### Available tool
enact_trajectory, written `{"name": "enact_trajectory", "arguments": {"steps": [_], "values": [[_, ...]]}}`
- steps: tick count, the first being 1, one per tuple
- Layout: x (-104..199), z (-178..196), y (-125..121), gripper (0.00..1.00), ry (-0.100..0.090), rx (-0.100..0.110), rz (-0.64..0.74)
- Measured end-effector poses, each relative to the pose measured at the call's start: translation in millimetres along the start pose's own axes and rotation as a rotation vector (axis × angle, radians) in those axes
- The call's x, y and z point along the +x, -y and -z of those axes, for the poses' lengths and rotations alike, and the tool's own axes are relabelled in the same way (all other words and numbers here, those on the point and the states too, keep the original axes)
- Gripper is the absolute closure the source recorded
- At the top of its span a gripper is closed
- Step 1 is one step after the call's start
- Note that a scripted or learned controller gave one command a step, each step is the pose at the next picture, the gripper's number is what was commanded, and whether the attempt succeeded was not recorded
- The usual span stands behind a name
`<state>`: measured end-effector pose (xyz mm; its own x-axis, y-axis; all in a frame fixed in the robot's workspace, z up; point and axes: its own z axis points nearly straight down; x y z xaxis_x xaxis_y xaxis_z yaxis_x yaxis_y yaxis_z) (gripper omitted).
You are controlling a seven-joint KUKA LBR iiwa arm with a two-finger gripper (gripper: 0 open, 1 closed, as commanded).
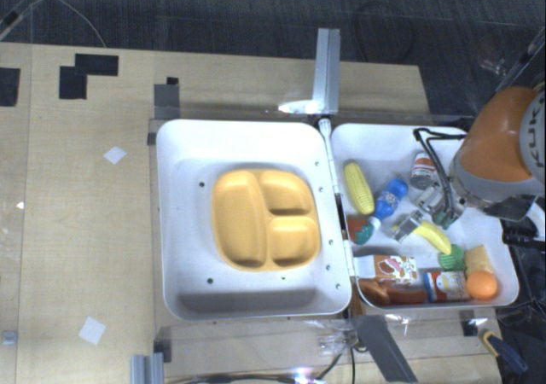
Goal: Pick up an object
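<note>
So the tool sat low in the right bin, and I honestly couldn't tell how it was set. The banana lay just beside it, toward the bin's near edge, long axis slanting from upper left to lower right. The corn was off to the left, by the divider, running mostly up and down. My guess: the banana was the closer pick, just a short drop.

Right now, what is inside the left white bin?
Inside the left bin lies one yellow divided tray with three compartments, nothing in them. What lies under the tray is covered.
</note>
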<state>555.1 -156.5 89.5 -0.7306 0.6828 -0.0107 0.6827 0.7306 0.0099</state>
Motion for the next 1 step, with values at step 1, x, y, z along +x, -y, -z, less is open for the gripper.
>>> {"name": "enact_trajectory", "arguments": {"steps": [1], "values": [[-45.4,5.2,13.7,0.00,-0.001,0.006,-0.237]]}}
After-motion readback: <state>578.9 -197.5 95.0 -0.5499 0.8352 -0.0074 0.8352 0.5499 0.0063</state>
